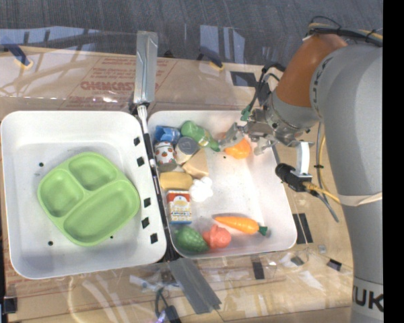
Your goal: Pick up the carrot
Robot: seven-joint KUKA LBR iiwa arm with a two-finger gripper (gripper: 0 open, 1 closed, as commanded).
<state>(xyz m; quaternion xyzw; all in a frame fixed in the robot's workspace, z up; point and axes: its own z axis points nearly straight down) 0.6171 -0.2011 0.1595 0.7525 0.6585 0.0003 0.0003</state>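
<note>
Green plastic, moulded into a three-compartment plate (87,198), lies alone in the left shallow white bin (27,247), each of its wells bare. A metal strip with black clips (147,180) runs between this bin and the right shallow white bin (283,214), both resting on the brown paper-covered worktop (67,79).

Along the right bin's left wall stand a blue can (165,134), a small round tin with a red-and-white label (164,155), a yellow block (176,180) and a red-and-white carton (180,206). Just beside them are a grey-lidded tin (186,146), a green pepper-like toy (194,131), a tan wedge (196,166) and a white lumpy piece (201,190). At the bin's near edge sit a dark green toy vegetable (190,239) and a pink-red toy fruit (217,237), touching each other.

The orange toy carrot with a green stem end (238,225) lies flat near the front of the right bin, just beside the pink-red fruit, its stem pointing right.

Near the far right corner, the gripper (246,138) hangs over a small orange piece (239,149); whether it holds that piece I cannot tell. It is well apart from the carrot.
</note>
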